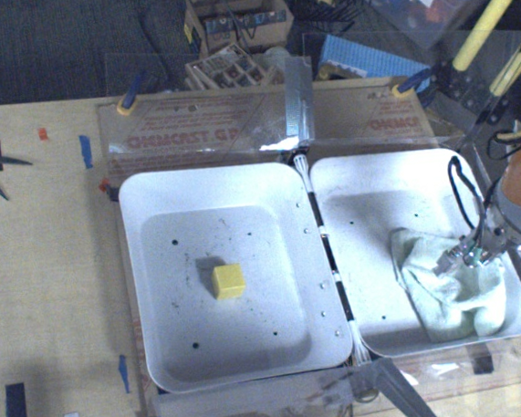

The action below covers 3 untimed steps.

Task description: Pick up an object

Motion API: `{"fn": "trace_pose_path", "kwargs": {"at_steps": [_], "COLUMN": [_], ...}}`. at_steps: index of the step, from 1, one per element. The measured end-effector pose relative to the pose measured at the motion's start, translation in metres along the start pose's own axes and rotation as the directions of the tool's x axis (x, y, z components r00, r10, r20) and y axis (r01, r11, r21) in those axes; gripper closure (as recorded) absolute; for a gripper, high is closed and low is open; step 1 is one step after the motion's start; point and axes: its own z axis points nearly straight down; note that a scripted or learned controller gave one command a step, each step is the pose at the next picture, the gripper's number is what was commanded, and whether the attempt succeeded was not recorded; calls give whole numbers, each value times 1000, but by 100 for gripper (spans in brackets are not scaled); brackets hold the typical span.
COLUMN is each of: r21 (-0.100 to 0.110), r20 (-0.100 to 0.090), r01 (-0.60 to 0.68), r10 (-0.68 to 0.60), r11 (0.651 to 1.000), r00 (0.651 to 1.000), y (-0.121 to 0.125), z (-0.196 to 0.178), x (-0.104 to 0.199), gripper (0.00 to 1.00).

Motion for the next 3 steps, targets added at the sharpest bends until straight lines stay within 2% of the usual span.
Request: {"fn": "trace_pose_path", "kwargs": {"at_steps": [1,2,3], "r21": [-1,-3,1], "r20": [1,5,0], "r01": [375,33,-375], "r10": [-375,-33,375], "r11": [927,999,927], "r00": [927,999,927], "y": [-22,-27,-27], "z": [45,32,60], "x": [-53,-65,-63], "gripper": [100,100,100]}}
